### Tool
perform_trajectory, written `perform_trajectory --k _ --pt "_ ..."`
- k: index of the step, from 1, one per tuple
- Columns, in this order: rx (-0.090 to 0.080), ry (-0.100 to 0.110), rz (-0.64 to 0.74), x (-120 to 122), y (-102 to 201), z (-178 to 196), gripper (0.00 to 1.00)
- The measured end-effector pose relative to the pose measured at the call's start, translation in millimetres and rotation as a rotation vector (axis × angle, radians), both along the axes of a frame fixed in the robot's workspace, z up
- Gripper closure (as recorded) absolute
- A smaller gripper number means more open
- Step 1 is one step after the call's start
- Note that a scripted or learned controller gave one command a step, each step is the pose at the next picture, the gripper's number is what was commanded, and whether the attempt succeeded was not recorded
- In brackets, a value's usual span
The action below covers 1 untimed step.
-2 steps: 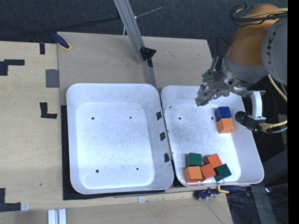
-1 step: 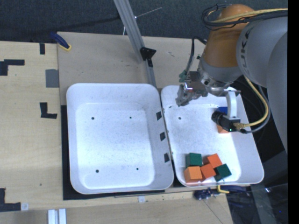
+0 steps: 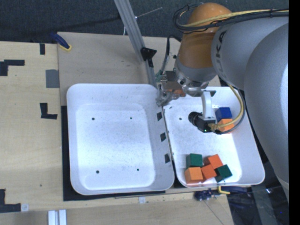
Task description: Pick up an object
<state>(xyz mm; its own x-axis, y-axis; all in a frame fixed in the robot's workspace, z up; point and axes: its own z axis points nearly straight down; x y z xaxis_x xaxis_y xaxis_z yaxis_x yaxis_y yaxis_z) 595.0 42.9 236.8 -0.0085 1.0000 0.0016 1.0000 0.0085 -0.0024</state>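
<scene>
At the near end of the right bin (image 3: 248, 165) lies a cluster (image 3: 208, 172) of orange and green blocks, packed close together; farther back, near the right wall, an orange block (image 3: 227, 123) sits just before a blue block (image 3: 224, 112), the two touching or nearly so; the left bin (image 3: 75, 125) stands alongside on the tabletop (image 3: 28, 139); farthest, the claw (image 3: 164, 95) hangs over the far end of the bins' shared edge; whether it is open or closed cannot be told.
</scene>
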Motion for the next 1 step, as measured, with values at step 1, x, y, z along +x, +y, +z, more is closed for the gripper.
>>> perform_trajectory --k 1 --pt "0.0 -0.001 -0.001 5.5 51.9 6.6 1.0"
